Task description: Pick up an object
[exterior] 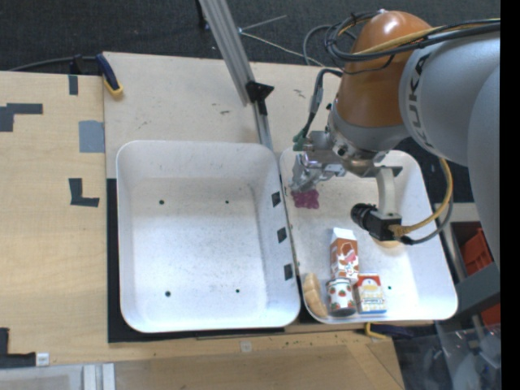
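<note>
I have the hand (307,179) low over the far left corner of the right bin (422,295), directly above a small purple object (306,199). Whether it is spread or pinching, I cannot tell. No lift looks done yet; 3 cartons (344,254) sit nearer, untouched.

We see four small things in the right bin (422,299). A purple, soft-looking lump (306,198) lies at about ten o'clock of the bin, close to its left wall. Toward six o'clock a red-and-white carton (344,254) lies on its side, long axis running twelve to six. Just below it sits a red can (340,296), and touching the can at three o'clock lies a small red-and-yellow box (371,293). A tan curved piece (314,294) rests at the can's nine o'clock.
</note>
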You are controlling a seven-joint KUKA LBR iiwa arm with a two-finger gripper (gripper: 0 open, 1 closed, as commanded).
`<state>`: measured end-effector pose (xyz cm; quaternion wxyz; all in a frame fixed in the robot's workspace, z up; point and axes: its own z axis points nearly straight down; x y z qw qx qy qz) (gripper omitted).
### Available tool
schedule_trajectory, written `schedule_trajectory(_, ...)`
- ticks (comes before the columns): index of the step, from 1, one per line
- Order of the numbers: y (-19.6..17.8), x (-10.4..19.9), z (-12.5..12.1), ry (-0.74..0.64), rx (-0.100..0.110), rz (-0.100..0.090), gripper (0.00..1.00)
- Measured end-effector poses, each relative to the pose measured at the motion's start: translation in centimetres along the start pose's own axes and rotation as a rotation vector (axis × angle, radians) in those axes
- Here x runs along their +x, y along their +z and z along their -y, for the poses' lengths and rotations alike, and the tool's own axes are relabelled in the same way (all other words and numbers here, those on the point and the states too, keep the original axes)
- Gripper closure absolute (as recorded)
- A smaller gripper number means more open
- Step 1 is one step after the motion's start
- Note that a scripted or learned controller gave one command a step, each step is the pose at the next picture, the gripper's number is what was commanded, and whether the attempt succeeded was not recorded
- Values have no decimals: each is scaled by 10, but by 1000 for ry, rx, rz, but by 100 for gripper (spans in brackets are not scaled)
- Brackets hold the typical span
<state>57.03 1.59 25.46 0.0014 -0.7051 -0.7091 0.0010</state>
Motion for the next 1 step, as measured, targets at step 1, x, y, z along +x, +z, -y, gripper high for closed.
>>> schedule_trajectory(1,17,56,-2,-1,1,0,100)
